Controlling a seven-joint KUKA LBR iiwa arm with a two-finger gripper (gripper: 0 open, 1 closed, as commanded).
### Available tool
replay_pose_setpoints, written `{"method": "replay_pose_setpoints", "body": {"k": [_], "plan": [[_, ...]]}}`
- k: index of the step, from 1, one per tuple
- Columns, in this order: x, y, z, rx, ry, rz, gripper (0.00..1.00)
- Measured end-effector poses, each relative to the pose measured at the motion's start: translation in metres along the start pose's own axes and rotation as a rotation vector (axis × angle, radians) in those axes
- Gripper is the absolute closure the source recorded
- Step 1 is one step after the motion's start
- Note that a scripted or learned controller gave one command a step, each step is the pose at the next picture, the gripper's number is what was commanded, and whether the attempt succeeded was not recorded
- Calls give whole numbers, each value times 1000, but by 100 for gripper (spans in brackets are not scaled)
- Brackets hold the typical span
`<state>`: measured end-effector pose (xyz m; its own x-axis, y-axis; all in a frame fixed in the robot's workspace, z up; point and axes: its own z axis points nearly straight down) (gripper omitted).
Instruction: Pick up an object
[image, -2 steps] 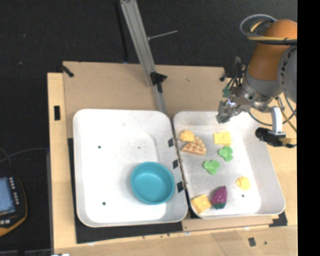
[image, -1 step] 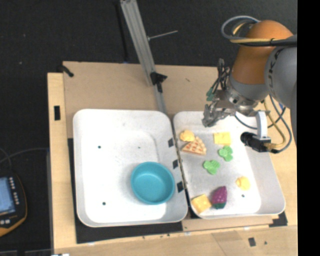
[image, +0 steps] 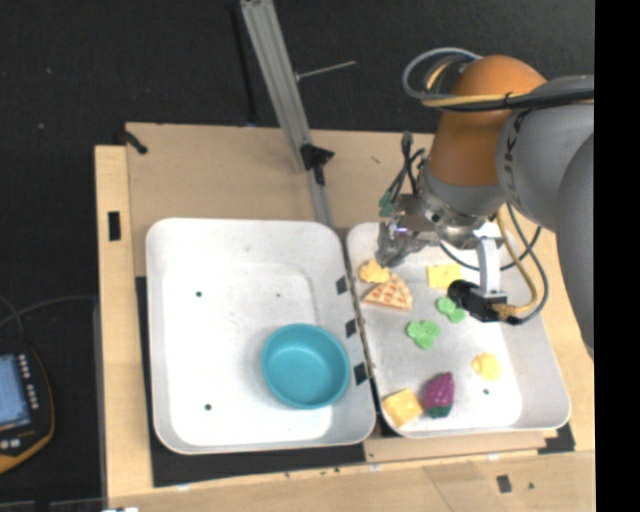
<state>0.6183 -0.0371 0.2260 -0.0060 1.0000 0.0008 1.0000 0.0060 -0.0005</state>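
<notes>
Gripper (image: 390, 247) sits just above the yellow piece (image: 374, 271) by the pizza slice (image: 388, 294); can't tell its state. We'd drop straight, w/ care, then pinch.

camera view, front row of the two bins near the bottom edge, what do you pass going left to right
Round teal plastic bowl in the left white bin → yellow cheese-like block → purple grape-like toy → small yellow toy piece, the last three in the right white bin.

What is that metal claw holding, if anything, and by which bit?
Nothing that can be seen. The gripper hangs just above a small yellow toy at the right bin's left edge, and no object shows between its fingers.
</notes>
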Motion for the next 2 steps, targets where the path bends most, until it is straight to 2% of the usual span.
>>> {"method": "replay_pose_setpoints", "body": {"k": [1, 2], "plan": [[40, -14, 0, -1, 1, 0, 100], [99, -28, 1, 0, 2, -2, 100]]}}
